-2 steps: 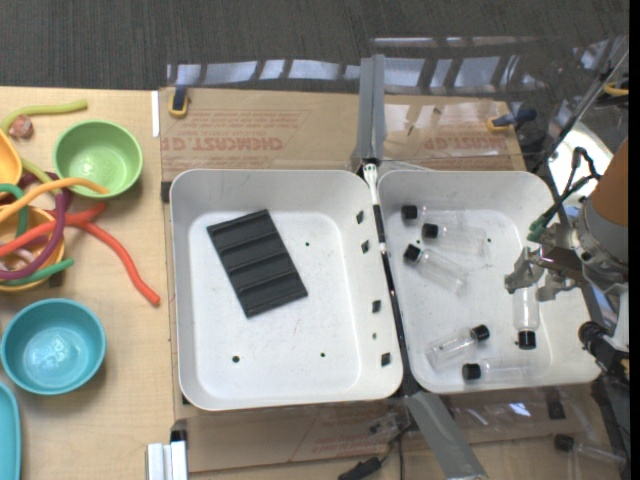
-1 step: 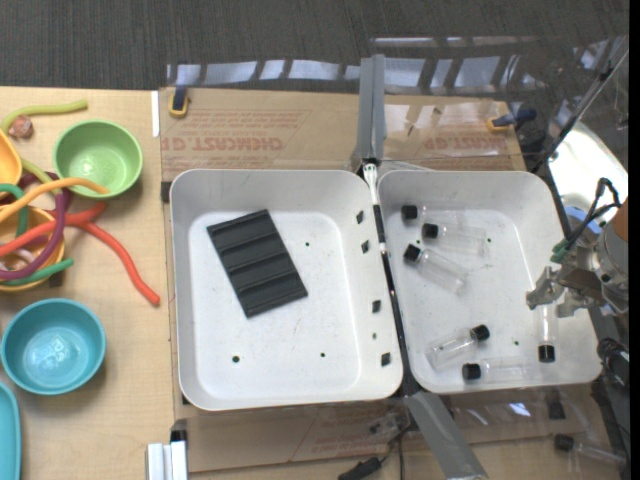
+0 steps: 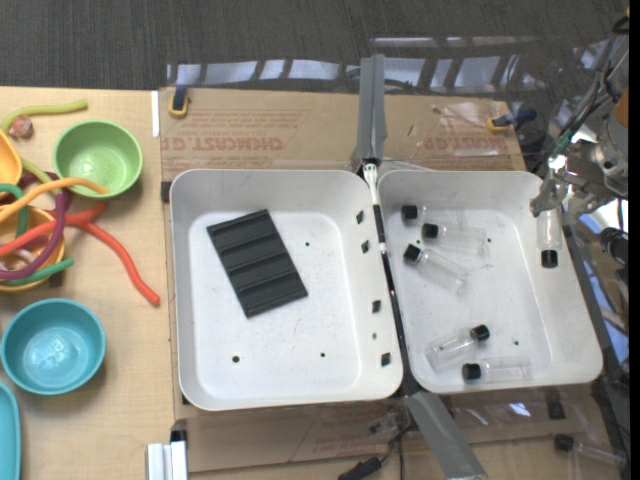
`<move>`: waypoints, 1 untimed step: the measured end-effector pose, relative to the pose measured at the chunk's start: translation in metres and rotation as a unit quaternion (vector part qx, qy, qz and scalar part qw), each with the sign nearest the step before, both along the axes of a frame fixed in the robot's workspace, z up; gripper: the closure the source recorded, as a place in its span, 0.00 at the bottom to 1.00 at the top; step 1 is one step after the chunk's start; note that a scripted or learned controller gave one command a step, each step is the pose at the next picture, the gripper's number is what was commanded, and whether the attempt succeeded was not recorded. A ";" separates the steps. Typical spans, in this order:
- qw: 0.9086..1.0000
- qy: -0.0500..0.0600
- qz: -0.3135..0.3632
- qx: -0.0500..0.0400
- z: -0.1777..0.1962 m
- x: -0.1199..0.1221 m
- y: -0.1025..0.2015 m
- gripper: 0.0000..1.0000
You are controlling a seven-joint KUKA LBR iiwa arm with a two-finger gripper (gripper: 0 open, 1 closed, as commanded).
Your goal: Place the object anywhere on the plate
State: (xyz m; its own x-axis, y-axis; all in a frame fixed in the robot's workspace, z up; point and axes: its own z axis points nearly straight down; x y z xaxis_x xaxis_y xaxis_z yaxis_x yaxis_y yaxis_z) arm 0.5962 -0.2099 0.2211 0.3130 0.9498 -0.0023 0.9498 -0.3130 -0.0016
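Two white bins sit side by side on the surface: the left bin holds a dark ribbed plate, and the right bin holds several clear vials with black caps lying scattered. At the right bin's far right rim, the claw grips one clear vial upright between its fingers, black cap downward, well apart from the plate.

a green bowl and a blue bowl sit on the wooden tabletop at left, near a tangle of coloured cords spilling from a yellow bowl. flattened brown cardboard lies under the two white bins.
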 end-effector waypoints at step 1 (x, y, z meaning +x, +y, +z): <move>0.998 0.001 0.068 0.001 -0.092 -0.049 0.040 1.00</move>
